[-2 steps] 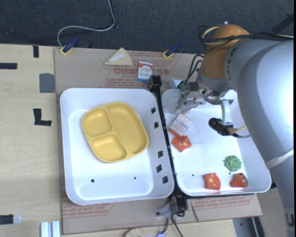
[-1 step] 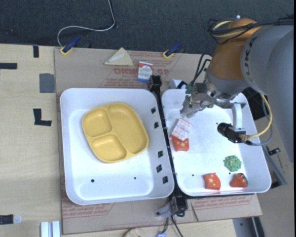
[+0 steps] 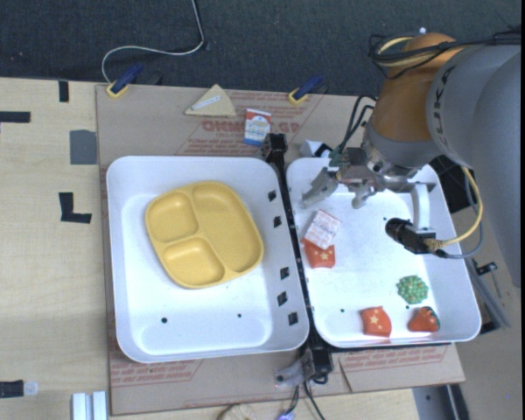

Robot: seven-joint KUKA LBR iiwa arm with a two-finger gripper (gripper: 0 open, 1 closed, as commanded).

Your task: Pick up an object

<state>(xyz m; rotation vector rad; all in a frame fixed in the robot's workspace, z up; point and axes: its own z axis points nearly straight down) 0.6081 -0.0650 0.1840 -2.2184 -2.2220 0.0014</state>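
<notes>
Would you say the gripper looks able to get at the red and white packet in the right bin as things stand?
Probably yes. The gripper hovers over the right bin, just above the red and white packet, which lies flat with nothing on top of it; the bin's left wall is close beside it.

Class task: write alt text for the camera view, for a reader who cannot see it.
A grey and orange robot arm reaches over the right white bin, its claw above a red and white packet. That bin also holds a green toy and two red items; the left bin holds a yellow divided tray.
</notes>
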